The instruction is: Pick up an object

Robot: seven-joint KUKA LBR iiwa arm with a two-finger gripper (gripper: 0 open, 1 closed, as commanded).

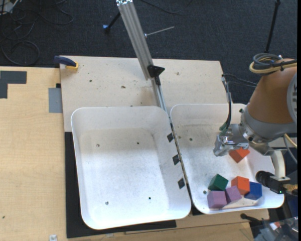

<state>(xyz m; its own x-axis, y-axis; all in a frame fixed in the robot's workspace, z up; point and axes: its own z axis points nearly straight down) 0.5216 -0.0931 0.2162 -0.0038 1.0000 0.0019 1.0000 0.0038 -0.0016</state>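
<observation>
Orange block (pixel 238 155) lies in the right bin (pixel 200 127), just under the gripper (pixel 226 145), apart from a cluster at the bin's near corner: green cube (pixel 219 182), two purple blocks (pixel 217 199), another orange cube (pixel 242 184), and a blue one (pixel 255 190). Whether the fingers grip it cannot be told. The left bin (pixel 85 129) sits alongside.

A broad orange band (pixel 273 97) wraps the grey arm (pixel 263 127) — black cables (pixel 266 60) coil above that band.

bench (pixel 110 82), two white bins (pixel 90 129) (side by side)
</observation>
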